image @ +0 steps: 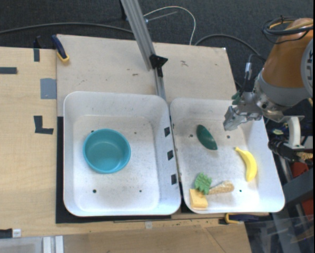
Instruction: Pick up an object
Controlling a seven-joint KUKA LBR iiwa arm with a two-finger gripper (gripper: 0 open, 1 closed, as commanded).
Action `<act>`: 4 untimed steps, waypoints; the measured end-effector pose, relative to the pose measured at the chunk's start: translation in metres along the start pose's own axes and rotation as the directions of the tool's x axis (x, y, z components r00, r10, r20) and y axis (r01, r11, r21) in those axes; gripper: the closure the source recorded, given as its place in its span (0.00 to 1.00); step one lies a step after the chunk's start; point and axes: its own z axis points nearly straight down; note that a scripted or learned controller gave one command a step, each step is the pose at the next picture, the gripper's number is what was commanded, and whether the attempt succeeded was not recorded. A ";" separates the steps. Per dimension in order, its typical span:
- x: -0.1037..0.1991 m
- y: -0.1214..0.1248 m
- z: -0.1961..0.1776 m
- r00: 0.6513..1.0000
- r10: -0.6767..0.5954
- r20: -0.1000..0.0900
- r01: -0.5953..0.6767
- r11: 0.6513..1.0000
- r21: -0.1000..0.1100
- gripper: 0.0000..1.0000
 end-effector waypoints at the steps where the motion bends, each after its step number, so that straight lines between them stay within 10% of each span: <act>1: 0.000 0.001 -0.044 1.000 -0.001 0.000 0.001 1.000 0.000 1.00; 4: 0.156 0.010 0.002 1.000 -0.005 -0.001 0.005 1.000 0.008 1.00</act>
